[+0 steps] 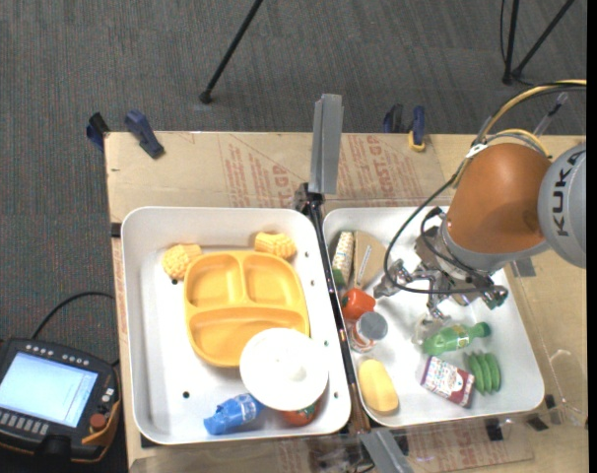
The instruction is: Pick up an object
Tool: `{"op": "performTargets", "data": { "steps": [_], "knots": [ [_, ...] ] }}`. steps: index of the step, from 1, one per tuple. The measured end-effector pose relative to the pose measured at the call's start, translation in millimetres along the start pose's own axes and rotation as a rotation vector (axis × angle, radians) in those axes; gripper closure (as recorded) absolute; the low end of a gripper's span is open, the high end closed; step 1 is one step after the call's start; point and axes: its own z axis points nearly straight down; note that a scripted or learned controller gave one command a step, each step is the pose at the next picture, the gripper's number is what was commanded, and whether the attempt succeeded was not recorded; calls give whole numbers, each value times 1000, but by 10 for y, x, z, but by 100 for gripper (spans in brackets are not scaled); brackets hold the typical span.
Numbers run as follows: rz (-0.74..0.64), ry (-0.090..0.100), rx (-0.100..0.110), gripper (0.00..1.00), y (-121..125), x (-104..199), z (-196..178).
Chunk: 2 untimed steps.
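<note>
My gripper (439,304) hangs over the middle of the right bin (528,343), under the arm's orange band (496,200). Just below it lies a green bottle (452,338) on its side, apparently apart from the gripper. A pink box (446,380) and a green pea pod (485,371) lie nearer the bin's front. To the gripper's left are a small can (370,330), a red-orange item (358,303), a yellow oval piece (379,386) and a pale corn cob (343,253). I see nothing held.
The left bin (146,313) holds a yellow divided plate (241,294), a white round lid (283,368), a blue object (231,414), a red piece (298,417) and two yellow corn pieces (180,259) (276,244). A grey post (326,151) stands behind the bins.
</note>
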Motion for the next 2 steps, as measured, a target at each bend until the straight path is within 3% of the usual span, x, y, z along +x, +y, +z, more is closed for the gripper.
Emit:
{"op": "performTargets", "data": {
  "steps": [1,2],
  "knots": [
    [-404,-1,-1,0,-774,80,-1],
    [-395,-7,-3,100,-778,73,-105]
  ]
}}
